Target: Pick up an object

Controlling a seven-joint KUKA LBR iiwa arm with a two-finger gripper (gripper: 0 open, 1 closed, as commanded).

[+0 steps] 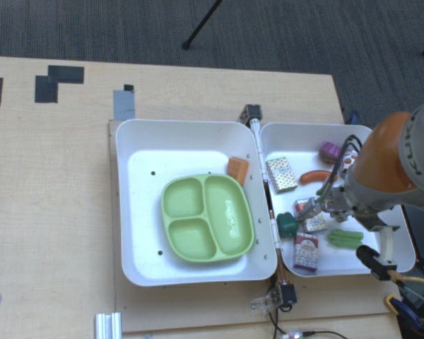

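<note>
Green divided plate (208, 219) fills the left bin (138, 217); end effector (307, 209) grip unclear above right bin (283, 253).

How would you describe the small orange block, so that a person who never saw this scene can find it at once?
Start at the left bin, the one holding the green divided plate. Look just past the plate's upper right corner, close to the wall shared with the right bin. The orange block lies there on the white floor; it is the one small loose item in that bin, whereas the other small items sit together in the right bin.

Green divided plate (207, 218) and orange block (237, 167) in left bin (124, 189), arm (389, 168) over right bin (297, 134)
</note>
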